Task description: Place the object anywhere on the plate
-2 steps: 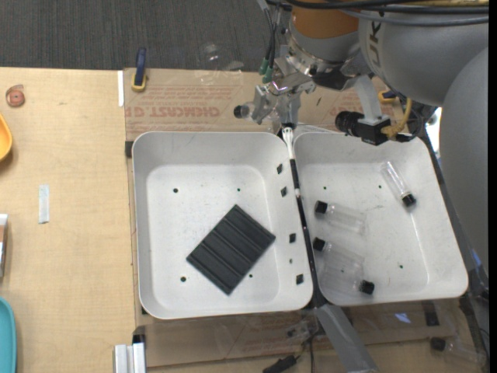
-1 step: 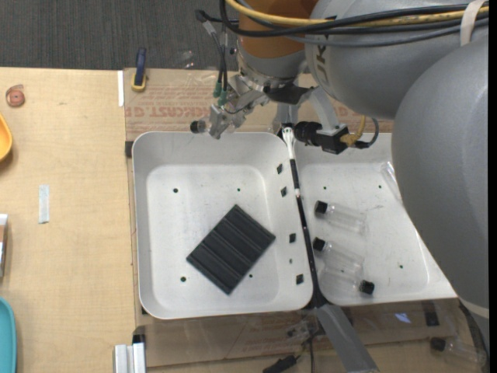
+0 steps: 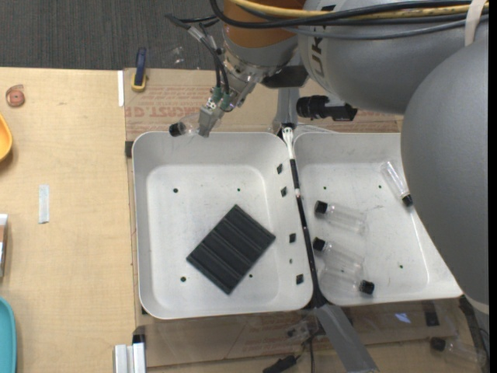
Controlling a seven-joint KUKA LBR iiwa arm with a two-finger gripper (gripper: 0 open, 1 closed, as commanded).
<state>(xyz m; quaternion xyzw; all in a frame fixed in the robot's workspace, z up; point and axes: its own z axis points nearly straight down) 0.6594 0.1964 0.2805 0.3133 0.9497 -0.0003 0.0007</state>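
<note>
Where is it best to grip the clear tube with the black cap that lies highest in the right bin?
Grip the clear tube across the middle of its body, coming straight down from above. It lies flat on the right bin floor, apart from the other tubes, so the fingers probably have room on both long sides.

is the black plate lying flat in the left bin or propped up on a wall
Flat. The black plate lies on the floor of the left bin, turned diagonally, with white floor showing all round it, clear of every wall.

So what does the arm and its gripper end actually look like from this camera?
The arm is bulky, rounded and glossy grey, with an orange band above the wrist. Black and yellow cables loop across it. The gripper is a slim, tapered metal piece with a small green part.
</note>
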